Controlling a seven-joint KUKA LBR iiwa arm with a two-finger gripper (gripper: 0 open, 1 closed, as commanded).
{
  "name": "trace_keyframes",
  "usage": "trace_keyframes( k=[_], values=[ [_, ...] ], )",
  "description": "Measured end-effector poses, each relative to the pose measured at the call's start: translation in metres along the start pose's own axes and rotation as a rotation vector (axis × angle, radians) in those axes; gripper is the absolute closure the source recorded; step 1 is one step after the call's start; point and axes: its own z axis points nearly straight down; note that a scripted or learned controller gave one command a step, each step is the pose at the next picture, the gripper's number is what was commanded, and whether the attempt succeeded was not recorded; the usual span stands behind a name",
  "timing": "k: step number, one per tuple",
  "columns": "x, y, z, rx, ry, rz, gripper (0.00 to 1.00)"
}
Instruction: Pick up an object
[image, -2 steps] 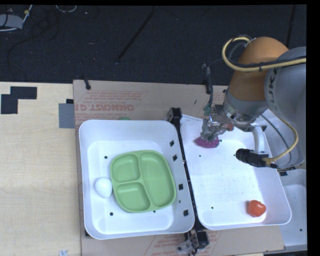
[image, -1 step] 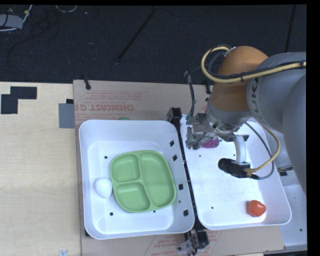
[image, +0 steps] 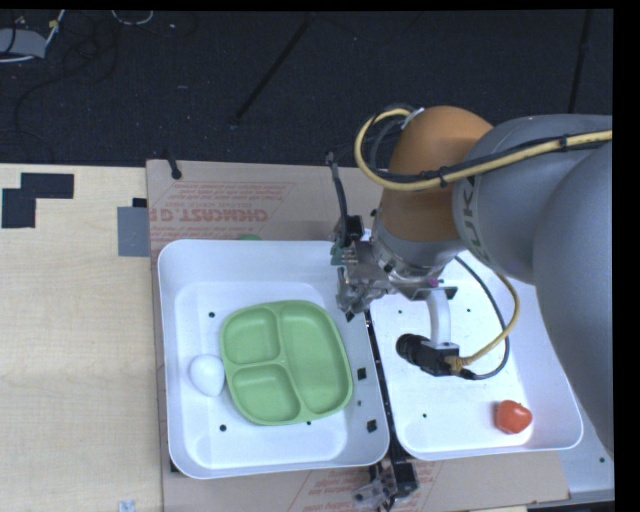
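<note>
I am looking at a pale green plate (image: 285, 362) lying flat in the left bin (image: 168, 340). It is a rounded rectangle moulded into three compartments, and it is sitting slightly askew and taking up most of the bin floor. A small white egg (image: 207, 375) is resting just beside its left edge, so close that I cannot tell whether the two are touching. The third candidate, a small red thing (image: 513, 416), is sitting alone near the front right corner of the right bin (image: 450, 415), well apart from everything else. It is too small for me to say what it is. The gripper (image: 350, 295) is hanging over the seam where the two bins meet, near the plate's far right corner. From this slanted angle it is showing up as a dark tangle of metal, so I cannot tell whether it is spread or closed, or whether it is touching the plate or the bin wall. The grey arm (image: 540, 200) is reaching in and covering the right bin's far and right sides. Both bins are sitting on cardboard (image: 230, 205) on the bench (image: 70, 330).
</note>
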Motion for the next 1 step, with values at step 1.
trace_keyframes(
  k=[1],
  values=[
    [0.044,-0.0197,-0.0177,-0.002,0.0,-0.001,1.0]
  ],
)
